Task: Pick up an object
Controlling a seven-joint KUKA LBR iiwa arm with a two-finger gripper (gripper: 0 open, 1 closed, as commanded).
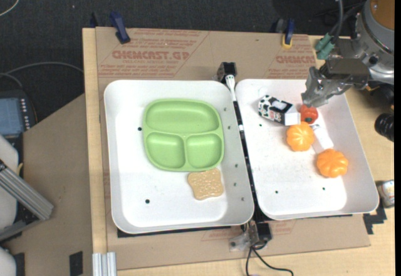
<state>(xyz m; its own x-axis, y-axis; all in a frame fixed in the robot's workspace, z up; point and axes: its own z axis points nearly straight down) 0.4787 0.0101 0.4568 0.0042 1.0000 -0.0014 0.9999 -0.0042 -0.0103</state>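
Camera view: I see the jaws (312, 101) low over the right bin (276, 187), at its upper right, just above a small red object (309, 114). Can't tell how far open they are, or whether they grip it. Two orange pumpkins (300, 137) (331, 163) nearby, black-and-white toy (272, 108) to the left. Left bin (122, 162): green divided tray (183, 134), tan cookie (206, 183).

Grey arm (376, 30) cut off by the upper right edge, gripper (311, 101) fingertips too dark and small to tell their spacing, small red object (309, 114) partly hidden beneath them — identity unclear, black-and-white patterned toy (273, 109) too blurred to identify
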